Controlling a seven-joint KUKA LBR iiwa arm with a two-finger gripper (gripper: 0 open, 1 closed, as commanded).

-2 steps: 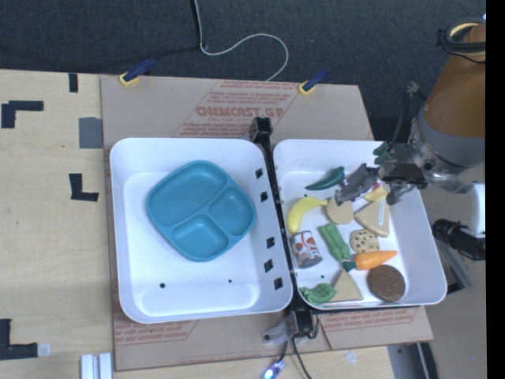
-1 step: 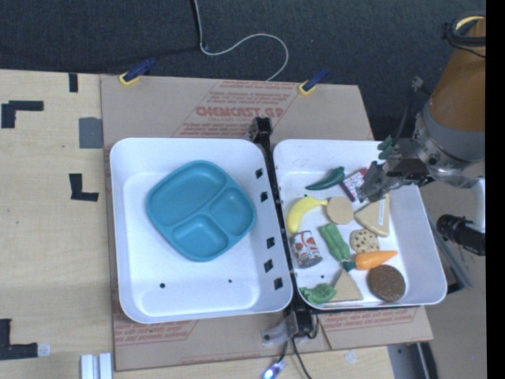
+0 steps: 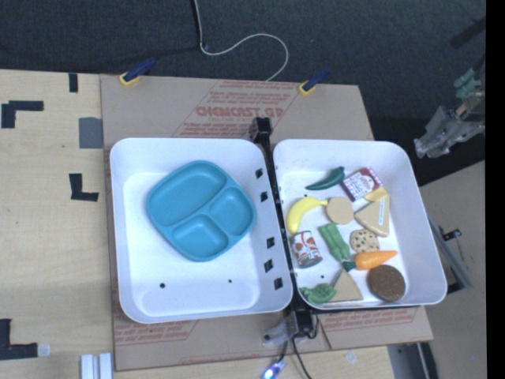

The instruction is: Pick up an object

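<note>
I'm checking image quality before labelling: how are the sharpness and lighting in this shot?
Camera view: soft overall and low in detail, so the food toys read as small blobs; even lighting with faint shadows along the white bins' walls; the blue tray has no harsh glare; the gripper at the right edge is blurry.

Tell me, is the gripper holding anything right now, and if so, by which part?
Nothing is seen held. The gripper sits off past the right bin's far right corner, away from the toy food, with nothing visible between its fingers.
</note>
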